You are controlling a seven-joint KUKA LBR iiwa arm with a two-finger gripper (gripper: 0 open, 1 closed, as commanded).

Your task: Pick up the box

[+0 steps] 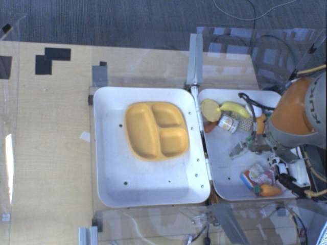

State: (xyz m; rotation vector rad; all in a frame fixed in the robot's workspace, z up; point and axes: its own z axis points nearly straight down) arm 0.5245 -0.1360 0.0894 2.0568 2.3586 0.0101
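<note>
step: approach, pre-grasp | gripper [244,148] over right bin [225,185], fingers look apart, nothing held | box [258,176] at bin's near side | next: shift nearer, drop onto box

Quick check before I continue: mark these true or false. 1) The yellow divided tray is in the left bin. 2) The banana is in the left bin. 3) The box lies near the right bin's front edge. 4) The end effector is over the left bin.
1) True: the yellow divided tray sits in the left bin.
2) False: the banana lies in the right bin, near its back.
3) True: the box lies there, beside an orange carrot-like item.
4) False: the end effector is over the right bin.
</note>
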